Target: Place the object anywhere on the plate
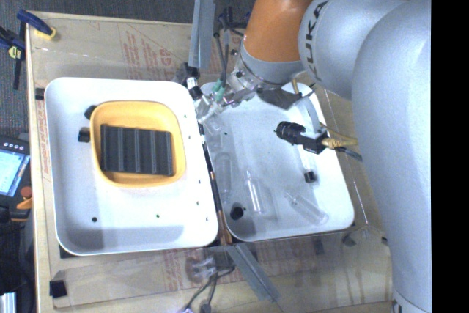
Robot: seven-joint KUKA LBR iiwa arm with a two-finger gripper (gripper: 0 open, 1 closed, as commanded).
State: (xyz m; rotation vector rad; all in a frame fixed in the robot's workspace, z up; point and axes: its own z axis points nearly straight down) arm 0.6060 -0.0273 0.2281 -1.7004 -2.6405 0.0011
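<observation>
Plainly, your main risk was the target itself. The loose pieces in the right bin were clear tubes. The nearest tube lay just below the jaws along the bin's left wall, a second tube near the middle, and a third tube toward the lower right corner. All lay flat on white and showed only as faint outlines and glints. A programmed close could have landed beside one, or let the smooth round body squirt out.

You could not tell here whether the jaws were apart or together. They stood at the upper left corner of the right bin, close to its wall, so a scrape on the rim was possible.

The yellow plate sat in the left bin, and a dark ridged block covered most of it. A tube released there might have rolled off.

Judgement: the nearest tube was the task's thing, transparent, slim and lying lengthwise.
</observation>
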